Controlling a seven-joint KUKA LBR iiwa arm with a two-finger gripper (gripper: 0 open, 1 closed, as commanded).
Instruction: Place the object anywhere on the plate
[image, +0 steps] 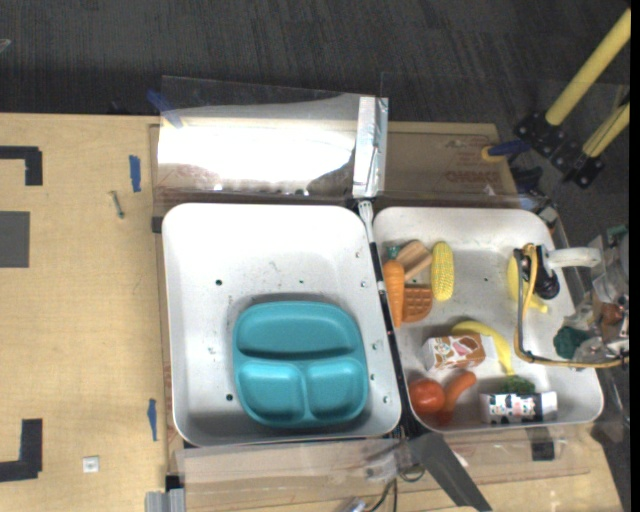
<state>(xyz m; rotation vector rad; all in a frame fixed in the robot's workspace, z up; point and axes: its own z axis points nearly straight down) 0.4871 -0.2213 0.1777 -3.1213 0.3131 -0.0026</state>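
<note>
A teal plate (298, 374) with three compartments lies in the left bin (200, 260), toward its front. The right bin (480, 232) holds toy food: a yellow corn cob (441, 270), an orange carrot (395, 285), a waffle piece (418, 300), a banana (487, 338), a small carton (455, 352), a red tomato (427, 397) and a white bottle (520, 405). My gripper (598, 330) is at the right rim of the right bin, partly cut off by the frame edge. Nothing shows between it and the toys.
A shiny foil-covered panel (260, 150) stands behind the left bin. A green broccoli piece (517, 384) lies by the bottle. The wooden bench top (70, 300) stretches to the left. Yellow poles (590, 70) stand at the back right.
</note>
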